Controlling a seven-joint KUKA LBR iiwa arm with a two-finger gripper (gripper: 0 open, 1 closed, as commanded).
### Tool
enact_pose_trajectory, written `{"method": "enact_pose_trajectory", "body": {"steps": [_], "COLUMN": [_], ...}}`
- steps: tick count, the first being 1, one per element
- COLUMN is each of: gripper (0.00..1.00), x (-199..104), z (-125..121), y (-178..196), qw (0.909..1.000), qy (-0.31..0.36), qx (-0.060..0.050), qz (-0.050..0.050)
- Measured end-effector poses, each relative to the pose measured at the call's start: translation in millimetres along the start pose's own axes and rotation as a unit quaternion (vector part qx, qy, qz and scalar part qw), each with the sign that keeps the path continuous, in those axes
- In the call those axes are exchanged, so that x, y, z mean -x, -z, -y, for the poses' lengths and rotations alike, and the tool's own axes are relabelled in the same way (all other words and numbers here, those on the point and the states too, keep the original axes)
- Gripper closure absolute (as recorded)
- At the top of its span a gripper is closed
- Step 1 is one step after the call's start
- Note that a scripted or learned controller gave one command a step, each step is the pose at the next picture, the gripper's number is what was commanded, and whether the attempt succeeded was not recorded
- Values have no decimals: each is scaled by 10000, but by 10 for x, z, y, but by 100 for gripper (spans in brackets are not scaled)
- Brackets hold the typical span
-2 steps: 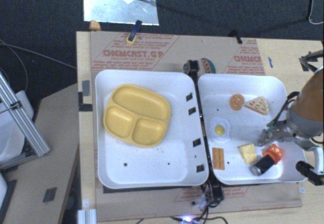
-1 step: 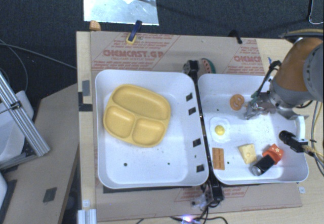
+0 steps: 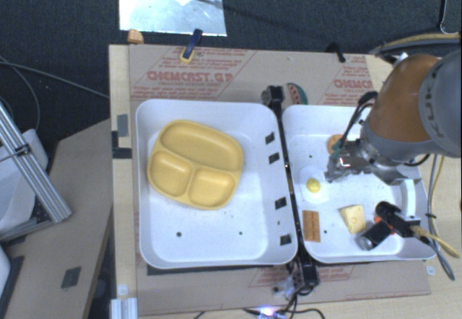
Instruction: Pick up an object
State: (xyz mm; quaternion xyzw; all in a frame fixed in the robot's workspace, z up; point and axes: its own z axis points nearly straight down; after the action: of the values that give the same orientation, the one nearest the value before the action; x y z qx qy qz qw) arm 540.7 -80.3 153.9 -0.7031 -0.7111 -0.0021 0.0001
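1. The gripper (image 3: pixel 336 169) sits low over the right bin (image 3: pixel 317 123), approx. mid-bin. The grey arm comes in from the view's right, w/ the orange band above the wrist.
2. Gripper state: can't tell, since the wrist and housing cover its tip from this angle.
3. Nearest obj. is a small yellow ball (image 3: pixel 312 185) on the bin floor, just left of the gripper and a bit toward the view's bottom. It looks apart from the gripper, though the gap is too small to be sure.
4. An orange-brown round piece (image 3: pixel 334 143) lies just beyond the gripper, toward the bin's far rim. It is partly covered by the arm and too blurred to say what it is.
5. A pale yellow wedge-like block (image 3: pixel 353 218) lies on the near side of the gripper, slightly to its right and close to the near rim.
6. A brown flat rect. tile (image 3: pixel 310 226) lies near-left of the gripper, just beside the wall between the bins.
7. The left bin (image 3: pixel 216 231) is well to the gripper's left. It holds a yellow divided plate (image 3: pixel 195 164) w/ three compartments, lying flat.
8. Both bins rest on a cardboard sheet (image 3: pixel 216 65) w/ red print.
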Motion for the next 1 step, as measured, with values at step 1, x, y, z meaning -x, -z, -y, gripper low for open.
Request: {"method": "enact_pose_trajectory", "body": {"steps": [1], "gripper": [100], "x": [-773], "z": [60], "y": [322], "qw": [10000], "qy": [6], "qx": [9], "qz": [-2]}}
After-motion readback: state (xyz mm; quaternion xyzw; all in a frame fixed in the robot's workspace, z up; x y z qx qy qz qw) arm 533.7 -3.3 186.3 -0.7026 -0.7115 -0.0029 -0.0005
